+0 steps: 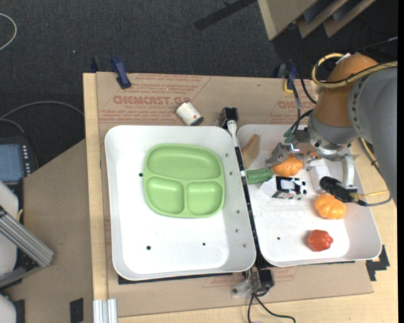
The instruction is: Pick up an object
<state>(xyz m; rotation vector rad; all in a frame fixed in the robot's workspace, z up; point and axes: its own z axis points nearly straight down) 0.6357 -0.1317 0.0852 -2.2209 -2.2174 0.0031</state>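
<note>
Claw [291, 153] over right bin [360, 243]; green tray [184, 180] in left bin [126, 208]

Dark grey carpet [57, 44] surrounds the table [151, 94], a cardboard-topped board. Thin cables [44, 110] trail across the floor, and a light wooden panel [303, 16] leans at the top edge.

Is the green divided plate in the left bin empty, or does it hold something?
Empty. The green divided plate lies flat in the left bin, and all three compartments show bare green.
</note>
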